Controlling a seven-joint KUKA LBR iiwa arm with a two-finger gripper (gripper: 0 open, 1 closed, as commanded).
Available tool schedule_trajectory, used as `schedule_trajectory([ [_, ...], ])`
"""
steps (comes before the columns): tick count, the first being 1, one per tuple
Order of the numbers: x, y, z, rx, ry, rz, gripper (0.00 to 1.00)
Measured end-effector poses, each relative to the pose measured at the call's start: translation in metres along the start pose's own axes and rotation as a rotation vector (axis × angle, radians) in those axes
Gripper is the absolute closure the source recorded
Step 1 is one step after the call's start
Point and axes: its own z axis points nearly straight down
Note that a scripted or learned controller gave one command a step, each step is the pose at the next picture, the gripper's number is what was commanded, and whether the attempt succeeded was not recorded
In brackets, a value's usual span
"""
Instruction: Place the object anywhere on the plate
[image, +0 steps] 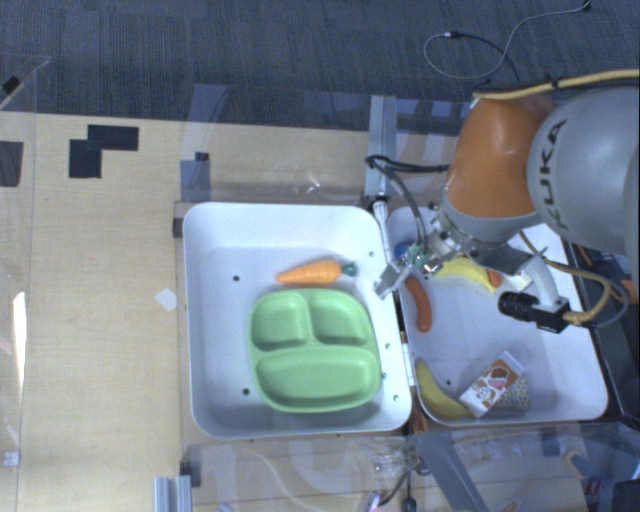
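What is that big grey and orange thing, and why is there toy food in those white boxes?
That is a robot arm, seen from a camera above the bench. At its tip is a small gripper with two fingers, now near the wall between two white bins. The left bin holds a green plate with compartments and a toy carrot lying just beside it, not on it. The right bin holds a red sausage, yellow bananas and a small packet. The arm's job is putting an object on the plate. I cannot see anything in the gripper.

The grey arm (590, 160) bears the partly visible lettering "KUKA".
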Motion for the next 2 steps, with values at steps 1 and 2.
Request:
schedule_trajectory([
  [1, 0.0, 0.002, -0.012, -0.007, -0.003, -0.001, 1.0],
  [2, 0.07, 0.03, 0.005, -0.002, 0.0, -0.285, 1.0],
])
